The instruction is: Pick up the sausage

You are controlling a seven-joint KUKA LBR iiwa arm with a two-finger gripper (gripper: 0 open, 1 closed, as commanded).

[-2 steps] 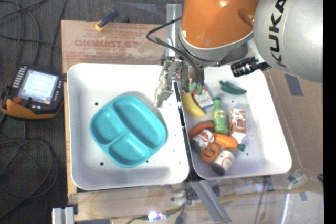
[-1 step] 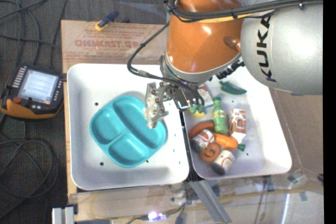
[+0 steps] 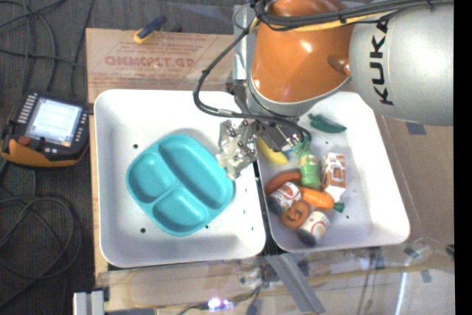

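Your metal two-finger gripper (image 3: 234, 147) hangs at centre frame over the seam between the bins; its grasp state cannot be told. The reddish-brown sausage (image 3: 282, 181) lies right and slightly below it in the right white bin (image 3: 391, 203), long axis rising rightward.

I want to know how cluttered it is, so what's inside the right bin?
In the right bin: a sausage, carrot, green bottle, green pepper, banana and small cans. The arm covers the bin's far left corner.
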